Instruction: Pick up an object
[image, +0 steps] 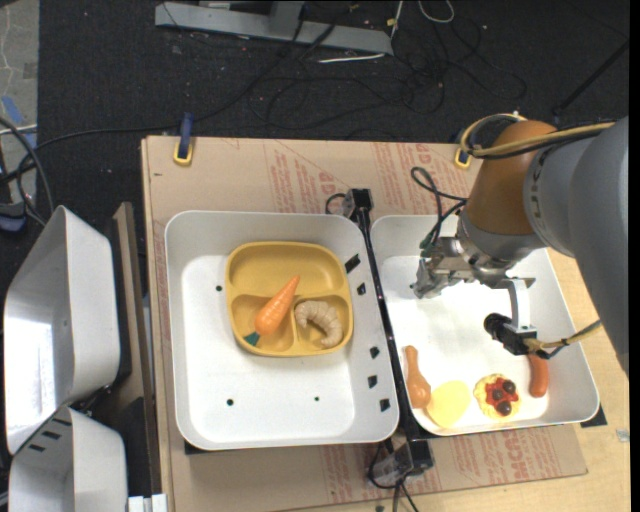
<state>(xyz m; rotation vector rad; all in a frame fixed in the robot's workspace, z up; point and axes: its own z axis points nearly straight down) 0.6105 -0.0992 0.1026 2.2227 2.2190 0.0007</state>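
Camera view: two white bins sit side by side on a cardboard-covered bench. The left bin (200, 400) holds a yellow divided plate (288, 262). On the plate, a toy carrot (276, 306) lies slanted across the divider, with a pale shrimp-like piece (320, 320) just beside it on the right.

The right bin (575, 395) carries several small items along its near edge: a drumstick-shaped piece (414, 376) by the left wall, a yellow disc (450, 400) touching or nearly touching it, a small tart with dark and red berries (498, 395), and a short sausage (539, 377) near the right wall.

The grey arm with its orange band (505, 195) reaches in from the right and hangs over the upper part of the right bin. The gripper (437, 278) sits above bare bin floor, well apart from the items at the near edge. No object is seen between its parts. Whether the gripper is released or clenched cannot be told at this angle.
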